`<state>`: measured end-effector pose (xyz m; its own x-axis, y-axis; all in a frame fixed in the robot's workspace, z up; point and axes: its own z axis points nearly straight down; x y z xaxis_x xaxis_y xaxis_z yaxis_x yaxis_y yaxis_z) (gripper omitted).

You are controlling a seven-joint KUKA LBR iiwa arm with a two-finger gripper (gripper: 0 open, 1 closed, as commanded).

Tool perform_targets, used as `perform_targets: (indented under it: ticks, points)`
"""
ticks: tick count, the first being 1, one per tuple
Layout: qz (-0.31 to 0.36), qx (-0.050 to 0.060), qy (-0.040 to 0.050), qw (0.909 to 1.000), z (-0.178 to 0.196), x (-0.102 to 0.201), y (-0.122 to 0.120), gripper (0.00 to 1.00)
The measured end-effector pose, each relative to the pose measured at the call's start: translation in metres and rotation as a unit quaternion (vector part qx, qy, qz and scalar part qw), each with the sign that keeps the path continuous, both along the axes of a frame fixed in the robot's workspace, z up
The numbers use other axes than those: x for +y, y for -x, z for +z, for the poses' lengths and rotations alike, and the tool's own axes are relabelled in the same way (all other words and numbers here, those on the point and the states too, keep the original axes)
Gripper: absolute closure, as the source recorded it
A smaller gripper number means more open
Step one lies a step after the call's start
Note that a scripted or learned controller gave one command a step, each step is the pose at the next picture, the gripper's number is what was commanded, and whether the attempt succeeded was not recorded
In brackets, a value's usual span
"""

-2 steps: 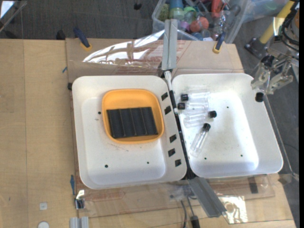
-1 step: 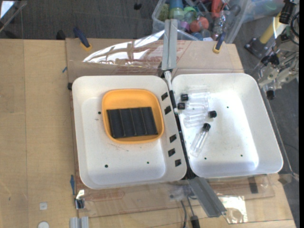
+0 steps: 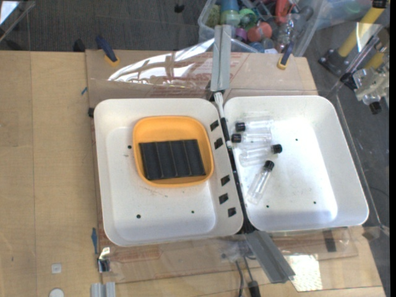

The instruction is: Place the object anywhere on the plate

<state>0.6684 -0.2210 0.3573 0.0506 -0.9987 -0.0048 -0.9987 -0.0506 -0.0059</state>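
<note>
An orange plate (image 3: pixel 172 130) rests in the left white bin (image 3: pixel 117 184). A black ridged slab (image 3: pixel 172 158) lies flat on it and covers most of its floor. In the right white bin (image 3: pixel 322 166) lie several clear vials with black caps (image 3: pixel 260 181), gathered near its left wall. My gripper (image 3: pixel 373 91) hangs at the view's right edge, outside the right bin and beyond its far right corner, well away from the plate and the vials. The arm's orange band (image 3: pixel 363 26) shows above it. Nothing shows in the gripper.
A metal divider (image 3: pixel 220 60) runs between the bins at the back. A clear tub of coloured toys (image 3: pixel 266 11) stands behind them. Crinkled plastic film (image 3: pixel 161 70) lies behind the left bin. Wooden bench surface (image 3: pixel 43 166) extends to the left.
</note>
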Motion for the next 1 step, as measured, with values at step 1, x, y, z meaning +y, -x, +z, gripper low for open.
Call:
perform_targets:
  ticks: [1]
  points:
    - [0.050,0.001,0.0001,0.9988,0.0756,0.0020,0.0004,1.00]
